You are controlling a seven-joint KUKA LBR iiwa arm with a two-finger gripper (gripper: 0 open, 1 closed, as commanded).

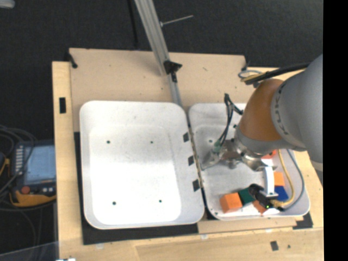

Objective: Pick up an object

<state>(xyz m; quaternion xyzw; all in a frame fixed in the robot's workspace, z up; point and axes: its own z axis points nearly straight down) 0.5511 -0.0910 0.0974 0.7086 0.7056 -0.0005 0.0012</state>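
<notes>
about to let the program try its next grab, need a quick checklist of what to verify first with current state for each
1. Arm over the right-hand shallow white bin: ok, the grey arm with the orange band hangs above it.
2. Objects available: ok, an orange block, a dark green piece and a blue block lie at the bin's near end.
3. Gripper over an object: not ok, it sits near the bin's left wall, apart from the blocks.
4. Finger state: cannot tell.
5. Something held: cannot tell.
6. Left-hand shallow white bin reachable for drop-off: cannot tell.
</notes>
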